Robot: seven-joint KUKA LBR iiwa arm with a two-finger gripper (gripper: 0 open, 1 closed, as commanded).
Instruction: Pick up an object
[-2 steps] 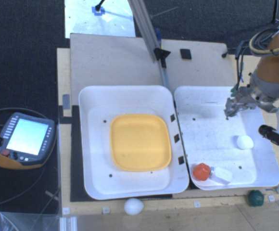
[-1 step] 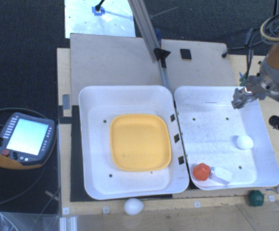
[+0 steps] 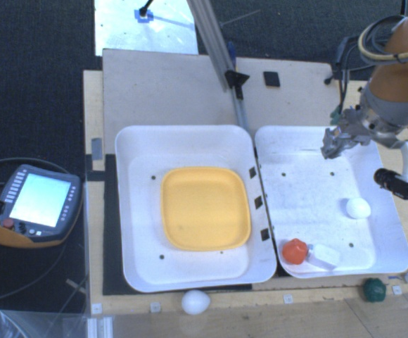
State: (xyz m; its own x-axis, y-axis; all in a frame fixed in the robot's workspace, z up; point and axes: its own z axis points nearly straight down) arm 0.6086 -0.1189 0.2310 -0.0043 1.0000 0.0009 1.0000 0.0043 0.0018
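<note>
My gripper (image 3: 331,148) hangs over the far right part of the right bin (image 3: 288,143), with nothing visible between its fingers. A white egg-shaped object (image 3: 357,208) lies in the right bin, below and to the right of the gripper. Near that bin's front edge sit an orange ball-like object (image 3: 295,251) and a white block (image 3: 323,256) touching it. A square yellow plate (image 3: 205,208) lies in the middle of the left bin (image 3: 137,189).
A white egg (image 3: 195,302) lies on the bench in front of the left bin. A dark green ball (image 3: 374,289) sits off the right bin's front corner. A teach pendant (image 3: 33,204) rests at far left. A grey slanted pole (image 3: 214,34) stands behind the bins.
</note>
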